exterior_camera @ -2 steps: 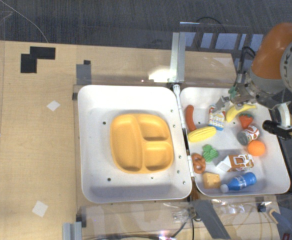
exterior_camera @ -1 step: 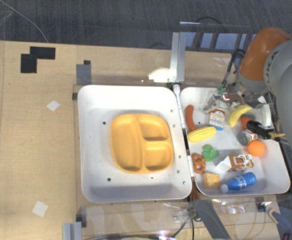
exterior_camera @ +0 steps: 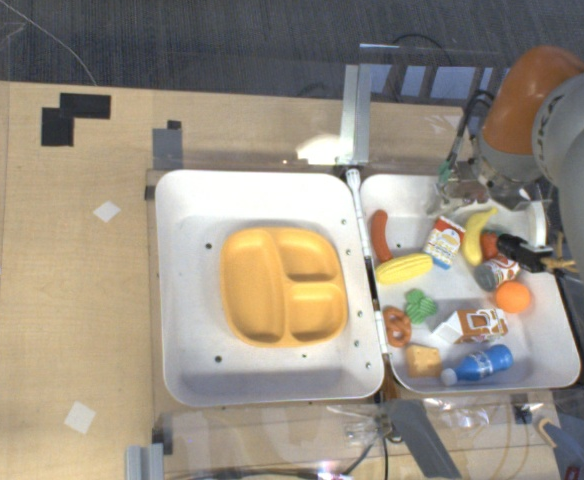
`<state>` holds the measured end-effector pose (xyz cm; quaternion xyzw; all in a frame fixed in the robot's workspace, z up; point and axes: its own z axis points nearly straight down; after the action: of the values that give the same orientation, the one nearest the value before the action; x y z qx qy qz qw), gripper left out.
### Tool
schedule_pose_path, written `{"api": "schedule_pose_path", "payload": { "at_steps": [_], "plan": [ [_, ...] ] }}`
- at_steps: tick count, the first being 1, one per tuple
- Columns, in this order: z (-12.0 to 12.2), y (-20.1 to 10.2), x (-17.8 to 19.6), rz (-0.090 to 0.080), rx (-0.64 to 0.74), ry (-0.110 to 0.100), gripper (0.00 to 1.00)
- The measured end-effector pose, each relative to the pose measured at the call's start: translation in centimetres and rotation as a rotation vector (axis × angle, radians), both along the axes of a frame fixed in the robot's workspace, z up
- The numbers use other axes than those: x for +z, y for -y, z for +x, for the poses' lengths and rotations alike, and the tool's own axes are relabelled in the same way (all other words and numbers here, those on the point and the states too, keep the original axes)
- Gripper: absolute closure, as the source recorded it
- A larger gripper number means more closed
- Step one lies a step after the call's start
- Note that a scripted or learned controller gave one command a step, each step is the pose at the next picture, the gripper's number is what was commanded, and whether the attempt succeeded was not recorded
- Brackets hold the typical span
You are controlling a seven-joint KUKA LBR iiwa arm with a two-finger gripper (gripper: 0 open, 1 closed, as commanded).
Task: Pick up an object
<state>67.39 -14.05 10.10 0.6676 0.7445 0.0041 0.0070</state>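
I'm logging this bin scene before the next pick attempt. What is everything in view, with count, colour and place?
Shallow plastic bins: 2, white, left bin and right bin side by side on the bench.
Divided tray: 1, yellow, middle of left bin.
Toy sausage: 1, red, right bin, upper left.
Toy corn cob: 1, yellow, below the sausage.
Toy banana: 1, yellow, upper middle.
Small carton: 1, white and orange, beside the banana.
Leafy toy: 1, green, centre.
Pretzel: 1, brown, left edge.
Round ball: 1, orange, right side.
Bottle: 1, blue, lying along the bottom.
Robot arm: 1, grey with orange band, over the right bin's upper right corner.
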Motion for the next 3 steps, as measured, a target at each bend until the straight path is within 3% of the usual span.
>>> {"api": "schedule_pose_path", "payload": {
  "at_steps": [1, 2, 3],
  "plan": [
    [-0.2, -6.3, 8.9, -0.001, 0.287, -0.004, 1.0],
    [-6.1, -3.0, 2.1, 0.004, -0.077, -0.015, 1.0],
    [-4.9, -2.5, 3.0, 0.002, 0.022, -0.01, 1.0]
  ]
}}
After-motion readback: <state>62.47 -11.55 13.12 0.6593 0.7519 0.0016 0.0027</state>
